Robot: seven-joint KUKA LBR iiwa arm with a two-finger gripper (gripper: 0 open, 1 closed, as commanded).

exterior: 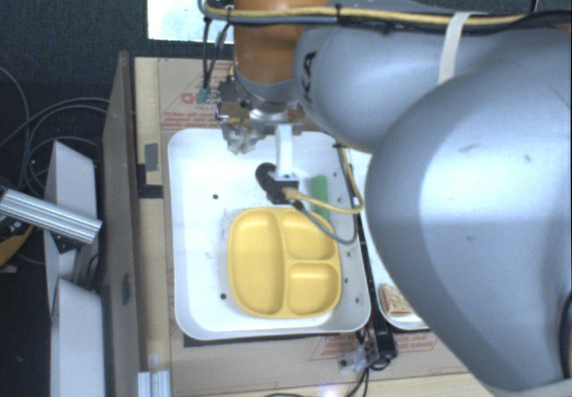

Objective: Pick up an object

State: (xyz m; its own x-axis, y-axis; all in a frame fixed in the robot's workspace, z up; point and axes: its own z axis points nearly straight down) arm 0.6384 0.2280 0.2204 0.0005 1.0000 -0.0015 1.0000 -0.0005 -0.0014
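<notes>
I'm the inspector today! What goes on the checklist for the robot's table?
Surface: white left bin on a brown bench; right bin mostly hidden by the arm.
Job's things: yellow three-part plate flat in the left bin; green thing by its right wall.
Clutter: brownish thing in the right bin, too hidden to name.
Grippers: gripper over the left bin's far end.
Cables: black cables left of the bench.
Surroundings: metal bar at left.

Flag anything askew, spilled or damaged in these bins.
Nothing stands out. The yellow divided plate lies flat in the left bin; a green thing sits by its right wall. The arm hides most of the right bin.
</notes>
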